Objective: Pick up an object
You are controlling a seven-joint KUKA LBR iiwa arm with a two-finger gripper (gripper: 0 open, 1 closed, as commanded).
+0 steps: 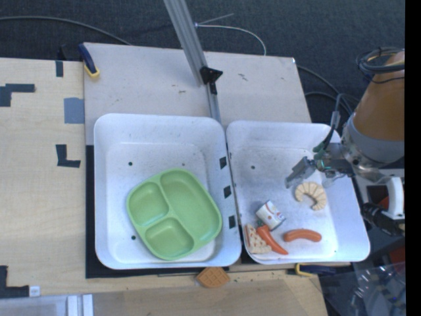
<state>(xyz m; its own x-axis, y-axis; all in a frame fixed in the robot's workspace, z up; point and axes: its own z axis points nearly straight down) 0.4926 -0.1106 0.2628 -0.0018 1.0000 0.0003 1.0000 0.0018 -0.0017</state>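
Gripper: gripper [304,171] hangs over the right bin [263,137], its dark fingers pointing toward the bin's middle; whether they are spread or pressed together cannot be told, and nothing shows between them.
Croissant: a pale tan, ridged, curved croissant [311,195] lies on the right bin's floor just below the gripper, near it but apparently not touched.
Sausage: an orange-red sausage [302,236] lies lengthwise near the bin's front edge, below the croissant.
Cup: a small white cup [270,214] with a red mark is tipped on its side left of the croissant.
Carrot and cracker: an orange carrot [272,240] rests across a tan waffle-like cracker [255,239] in the front left corner of the right bin.
Arm: the arm [380,120] reaches in from the right, orange band above a grey wrist, bent down over the right bin's far right side.
Left bin: the left bin [118,133] holds a green divided plate [173,213] with three compartments.
Outside: a tan cookie [212,277] sits on the bench before the bins.
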